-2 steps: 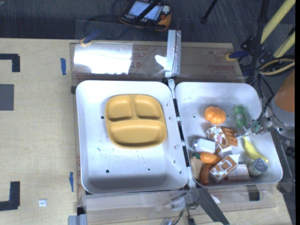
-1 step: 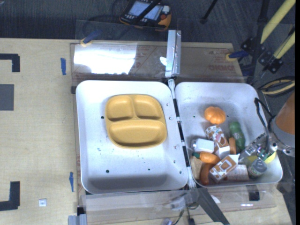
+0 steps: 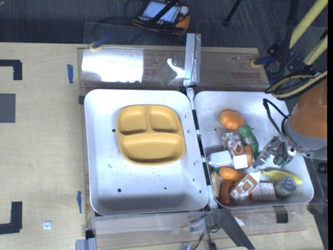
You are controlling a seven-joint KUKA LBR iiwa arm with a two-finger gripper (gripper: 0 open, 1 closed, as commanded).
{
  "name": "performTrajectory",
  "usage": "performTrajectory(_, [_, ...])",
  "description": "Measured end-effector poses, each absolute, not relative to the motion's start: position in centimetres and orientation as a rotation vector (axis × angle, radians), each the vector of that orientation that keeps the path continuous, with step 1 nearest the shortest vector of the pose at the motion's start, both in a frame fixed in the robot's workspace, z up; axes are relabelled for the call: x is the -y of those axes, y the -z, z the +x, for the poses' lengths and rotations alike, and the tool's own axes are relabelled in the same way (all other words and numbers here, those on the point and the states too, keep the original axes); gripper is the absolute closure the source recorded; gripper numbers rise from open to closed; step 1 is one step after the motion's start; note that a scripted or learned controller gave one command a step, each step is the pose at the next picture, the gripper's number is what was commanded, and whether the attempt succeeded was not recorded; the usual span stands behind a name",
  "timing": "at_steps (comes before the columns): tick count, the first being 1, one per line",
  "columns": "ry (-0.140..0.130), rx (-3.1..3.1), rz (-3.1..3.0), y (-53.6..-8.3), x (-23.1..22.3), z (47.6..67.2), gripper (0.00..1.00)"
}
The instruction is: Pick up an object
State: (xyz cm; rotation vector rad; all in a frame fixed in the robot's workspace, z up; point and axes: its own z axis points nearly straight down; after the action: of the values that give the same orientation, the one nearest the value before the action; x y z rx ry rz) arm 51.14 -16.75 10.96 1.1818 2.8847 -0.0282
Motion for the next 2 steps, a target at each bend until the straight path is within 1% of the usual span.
performTrajectory(1, [-0.001, -2.714, 1.575, -19.1, 11.9, 48.0, 1.0])
performTrajectory(2, [-0.001, -2.485, 1.917, -21.1, 9.2, 53.6, 1.0])
